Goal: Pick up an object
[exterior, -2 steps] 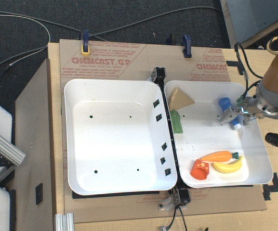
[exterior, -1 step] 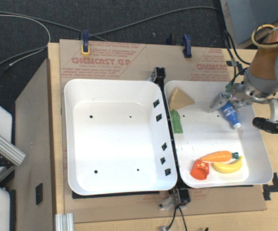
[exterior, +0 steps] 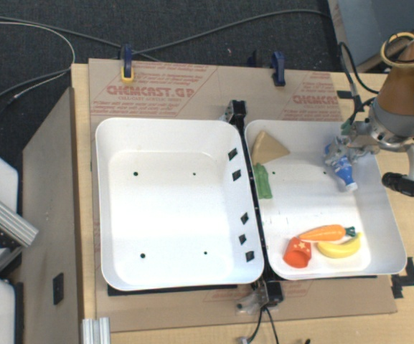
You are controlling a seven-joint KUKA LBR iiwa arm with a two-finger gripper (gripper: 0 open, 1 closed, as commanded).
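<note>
One small blue-and-white plastic object point(exterior: 343, 172) sits under the two-finger gripper point(exterior: 344, 156), grip state unclear; descend centred, squeeze squarely.

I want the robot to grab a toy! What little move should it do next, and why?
Probably a short, slow lift straight up. The gripper is low in the right bin, right at a small blue object, but the view does not settle whether it grips it. A small rise would show that. The carrot, banana and red piece lie farther away.
</note>
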